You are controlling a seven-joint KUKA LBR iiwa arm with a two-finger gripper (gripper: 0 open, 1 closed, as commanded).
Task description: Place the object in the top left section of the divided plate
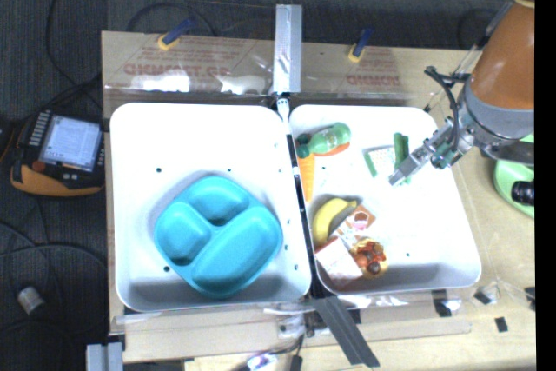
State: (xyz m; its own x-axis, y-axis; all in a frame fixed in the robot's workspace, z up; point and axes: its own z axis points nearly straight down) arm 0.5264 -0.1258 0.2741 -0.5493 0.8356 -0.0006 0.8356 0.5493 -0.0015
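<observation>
Pincer (401, 176) hung over the right bin (452, 213), near its far right corner, just beside a small green stick (400, 147) and a pale green card (379, 159); whether it was clenched or released I could not tell, and nothing showed as grasped. Which object the task meant was unclear: a green bottle with an orange part (324, 140) lay at the bin's far left corner, a banana (328, 217) and a printed packet (354, 252) toward its near left. The blue divided plate (217, 235) sat in the left bin (139, 152), toward its near edge, all sections bare. To do the pick well, I judge the arm should centre squarely over one item, drop straight, and avoid nudging the neighbours
</observation>
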